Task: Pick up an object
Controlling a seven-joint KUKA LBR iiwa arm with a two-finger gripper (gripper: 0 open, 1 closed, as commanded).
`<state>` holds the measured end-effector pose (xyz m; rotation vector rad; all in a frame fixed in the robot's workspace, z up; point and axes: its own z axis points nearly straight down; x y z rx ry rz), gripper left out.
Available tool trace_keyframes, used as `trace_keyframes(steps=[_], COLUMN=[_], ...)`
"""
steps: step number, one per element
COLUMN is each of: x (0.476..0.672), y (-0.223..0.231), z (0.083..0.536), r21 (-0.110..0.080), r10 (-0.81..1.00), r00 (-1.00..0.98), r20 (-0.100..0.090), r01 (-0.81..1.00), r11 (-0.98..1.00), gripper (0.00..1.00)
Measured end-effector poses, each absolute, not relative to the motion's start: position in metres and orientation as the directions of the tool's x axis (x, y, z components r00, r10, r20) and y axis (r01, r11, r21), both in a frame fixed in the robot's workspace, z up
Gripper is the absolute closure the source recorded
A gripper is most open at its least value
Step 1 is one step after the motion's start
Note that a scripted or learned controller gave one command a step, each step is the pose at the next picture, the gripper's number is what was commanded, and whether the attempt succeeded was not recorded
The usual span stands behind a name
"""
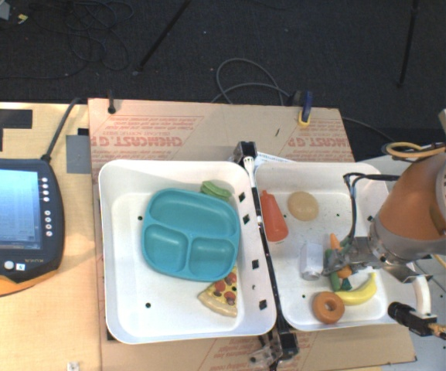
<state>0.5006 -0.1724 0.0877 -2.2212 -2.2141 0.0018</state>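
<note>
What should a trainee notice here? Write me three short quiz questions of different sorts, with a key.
1. True or false: the pizza slice lies in the view's left bin, beside the teal plate.
2. Which bin is the gripper over? A) the view's left bin B) the view's right bin
3. Fill in: in the right bin, the doughnut lies next to the yellow ____.
Key: 1 true; 2 B; 3 banana.
</note>
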Motion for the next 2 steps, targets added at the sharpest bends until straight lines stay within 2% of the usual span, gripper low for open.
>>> trace_keyframes(steps=[1, 2], x=[0.525, 0.527], y=[-0.096, -0.031], z=[0.089, 0.194], r21=[0.003, 0.01], r10=[1.0, 1.0], r00=[-0.001, 0.0], r20=[-0.01, -0.001], r01=[1.0, 1.0], r11=[0.001, 0.0], gripper=[1.0, 1.0])
